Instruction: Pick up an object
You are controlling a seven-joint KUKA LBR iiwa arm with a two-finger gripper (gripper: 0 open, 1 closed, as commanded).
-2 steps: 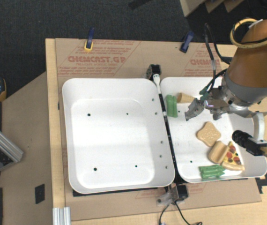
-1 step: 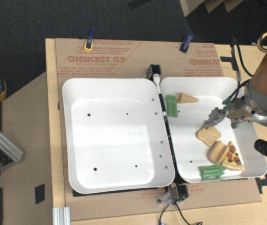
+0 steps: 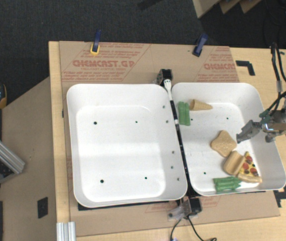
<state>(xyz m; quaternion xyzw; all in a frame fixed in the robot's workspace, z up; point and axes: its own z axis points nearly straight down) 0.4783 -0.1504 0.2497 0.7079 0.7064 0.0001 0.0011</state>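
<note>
Claw [image 3: 247, 131]: sat at the right edge of the right bin [image 3: 263, 104], low over its right wall, reaching in from the right; nothing showed between its fingers, and whether they were spread or pressed together could not be told.
Arm [image 3: 283, 122]: grey wrist and cables lay just right of the claw, beyond the bin's rim.
Bread [image 3: 223, 143]: tan slice, just left of and slightly below the claw, close but apart from it; nearest of the pieces.
Roll [image 3: 233, 162]: brown piece below the claw, just under the bread, touching the pizza.
Pizza [image 3: 249, 168]: slice with red dots, below the claw near the bin's lower right corner.
Green piece [image 3: 227, 184]: flat, lay well below and left of the claw along the bin's near wall, just beside the roll.
Green block [image 3: 184, 113]: upright strip well left of the claw, against the bin's left wall.
Cone [image 3: 200, 105]: tan wedge left of and above the claw, just right of the green block.
Left bin [image 3: 78, 134]: far left of the claw, past the divider.
Way: nothing lay between the claw and the bread.
</note>
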